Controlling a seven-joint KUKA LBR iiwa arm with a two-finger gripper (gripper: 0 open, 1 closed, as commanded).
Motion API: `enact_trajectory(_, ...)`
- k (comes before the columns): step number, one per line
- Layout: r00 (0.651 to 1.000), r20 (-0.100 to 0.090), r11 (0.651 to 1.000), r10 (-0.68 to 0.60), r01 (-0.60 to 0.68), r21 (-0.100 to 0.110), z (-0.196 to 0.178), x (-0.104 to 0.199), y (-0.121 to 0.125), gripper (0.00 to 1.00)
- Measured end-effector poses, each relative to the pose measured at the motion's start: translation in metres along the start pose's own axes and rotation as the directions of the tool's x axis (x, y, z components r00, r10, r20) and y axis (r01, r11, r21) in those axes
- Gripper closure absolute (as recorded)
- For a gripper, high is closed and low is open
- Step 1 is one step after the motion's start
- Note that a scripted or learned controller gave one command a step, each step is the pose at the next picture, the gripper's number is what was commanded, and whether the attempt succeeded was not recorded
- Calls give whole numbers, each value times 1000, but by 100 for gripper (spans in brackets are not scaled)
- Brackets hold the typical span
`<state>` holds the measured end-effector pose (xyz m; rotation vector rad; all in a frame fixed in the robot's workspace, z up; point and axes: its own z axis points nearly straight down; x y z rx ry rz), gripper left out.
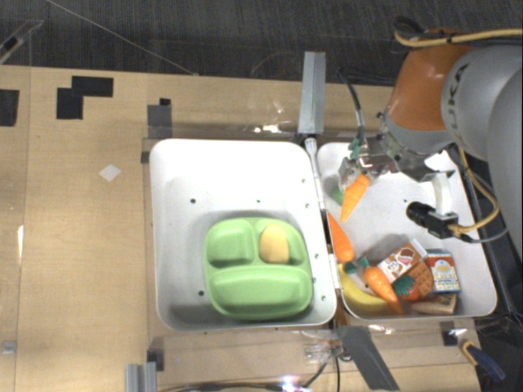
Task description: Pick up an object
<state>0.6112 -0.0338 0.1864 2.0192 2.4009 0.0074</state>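
Observation:
My gripper (pixel 357 168) hangs over the upper left part of the right bin (pixel 482 296), close to the wall between the two bins. It is shut on the thick end of an orange toy carrot (pixel 351 198). The carrot slants down and to the left from the fingers, its tip pointing toward the bin floor. Lower in the same bin lie a second carrot (pixel 339 239), a third small carrot (pixel 381 282), a yellow banana (pixel 359 294) and two small cartons (pixel 400 263) (pixel 441 271).
The left bin (pixel 176 186) holds a green divided plate (pixel 257 284) with a yellow fruit (pixel 275 243) in its upper right compartment. The arm's black cable clip (pixel 429 216) and the grey-orange wrist (pixel 433 96) hang over the right bin's upper right.

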Motion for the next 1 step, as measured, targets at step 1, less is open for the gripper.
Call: enact_trajectory(1, 986, 1, 986, 167, -167, 2, -53, 48, -7, 100)
